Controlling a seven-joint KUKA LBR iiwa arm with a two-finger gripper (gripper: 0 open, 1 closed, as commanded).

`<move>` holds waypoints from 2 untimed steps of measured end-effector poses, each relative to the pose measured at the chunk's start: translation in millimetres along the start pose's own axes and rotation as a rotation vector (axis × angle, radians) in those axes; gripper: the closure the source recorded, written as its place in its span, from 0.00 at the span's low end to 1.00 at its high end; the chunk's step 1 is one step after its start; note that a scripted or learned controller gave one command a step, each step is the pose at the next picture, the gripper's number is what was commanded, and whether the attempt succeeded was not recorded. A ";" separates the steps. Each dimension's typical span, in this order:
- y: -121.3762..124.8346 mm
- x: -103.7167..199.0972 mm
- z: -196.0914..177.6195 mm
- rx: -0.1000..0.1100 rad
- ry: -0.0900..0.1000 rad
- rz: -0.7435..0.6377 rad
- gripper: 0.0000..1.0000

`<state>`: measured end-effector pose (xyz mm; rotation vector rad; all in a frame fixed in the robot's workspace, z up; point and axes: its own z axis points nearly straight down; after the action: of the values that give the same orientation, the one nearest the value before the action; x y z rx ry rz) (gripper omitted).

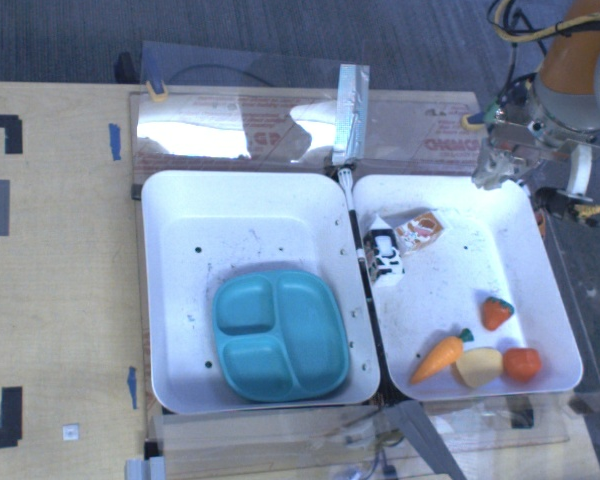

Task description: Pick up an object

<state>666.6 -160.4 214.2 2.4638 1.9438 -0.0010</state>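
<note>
- Carrot [436,358], orange with a green top, lies in the right bin [450,268] near its front edge, tilted, its green end pointing toward the bin's back right.
- Touching the carrot's right side is a pale yellow rounded piece [478,366], and just beside that, in the front right corner, a red-orange round fruit [522,364].
- A small strawberry-like toy [496,312], orange-red with a green cap, sits a little behind these three, near the bin's right wall and apart from them.
- A crumpled packet [418,230] in white and orange rests near the back left part of the same bin; a black-and-white item [384,256] lies against the left wall just in front of it.
- The left bin [180,228] holds a teal divided tray [278,334] with three compartments, lying toward the front edge.
- The gripper [500,166] hangs over the back right corner of the right bin, well apart from the carrot and the other toys; whether it is parted or closed cannot be told at this size, and nothing can be seen in it.
- Above it the arm's orange band [578,60] shows at the top right, with yellow and black cables looping over it.
</note>
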 end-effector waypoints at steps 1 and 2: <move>-19.1 17.6 12.8 0.006 0.002 0.218 1.00; -18.2 18.5 1.5 0.003 0.000 0.214 1.00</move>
<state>653.2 -138.1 212.7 2.6593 1.6708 -0.0033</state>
